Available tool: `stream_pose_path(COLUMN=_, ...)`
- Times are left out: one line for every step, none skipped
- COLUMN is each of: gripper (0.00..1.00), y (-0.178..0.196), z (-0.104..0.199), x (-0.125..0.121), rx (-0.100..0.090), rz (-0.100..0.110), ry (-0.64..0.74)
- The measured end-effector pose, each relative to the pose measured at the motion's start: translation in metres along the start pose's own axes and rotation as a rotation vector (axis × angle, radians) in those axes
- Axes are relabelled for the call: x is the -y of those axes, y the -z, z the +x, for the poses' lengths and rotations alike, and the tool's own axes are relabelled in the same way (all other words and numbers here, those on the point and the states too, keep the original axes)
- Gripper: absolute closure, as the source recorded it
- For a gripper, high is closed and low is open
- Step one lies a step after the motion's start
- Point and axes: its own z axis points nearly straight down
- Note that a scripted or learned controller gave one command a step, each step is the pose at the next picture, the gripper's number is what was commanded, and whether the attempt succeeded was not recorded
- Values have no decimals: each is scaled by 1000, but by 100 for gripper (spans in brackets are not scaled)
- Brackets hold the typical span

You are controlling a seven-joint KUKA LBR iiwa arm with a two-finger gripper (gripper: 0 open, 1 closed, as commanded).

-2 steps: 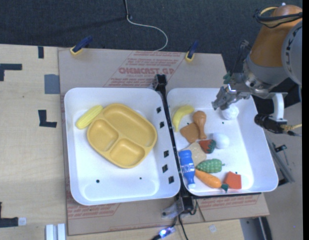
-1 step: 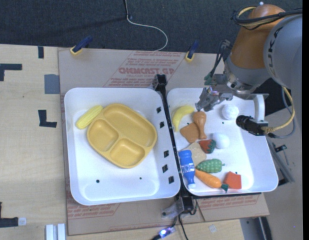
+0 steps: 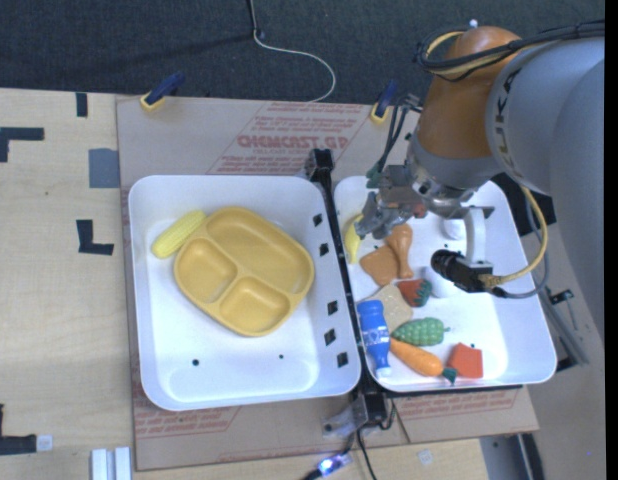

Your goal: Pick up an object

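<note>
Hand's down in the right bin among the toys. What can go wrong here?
1. The hand sits over crowded items: the drumstick and a yellow piece at the divider; it may pinch two or neither.
2. It is close to the right bin's inner wall, so a finger could likely strike it.

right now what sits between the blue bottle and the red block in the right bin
In the camera view, between the blue bottle and the red block lie a green bumpy toy vegetable and, nearer the bin's front edge, a toy carrot.
</note>
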Motion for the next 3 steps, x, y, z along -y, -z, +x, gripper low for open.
stream_pose_path(gripper=100, y=2, z=41, x=13, rx=-1, rz=-2, ry=0)
stream_pose_path(gripper=100, y=13, z=90, x=26, rx=-1, rz=-2, ry=2)
stream_pose_path(gripper=100, y=10, z=107, x=30, rx=1, rz=-1, ry=-2)
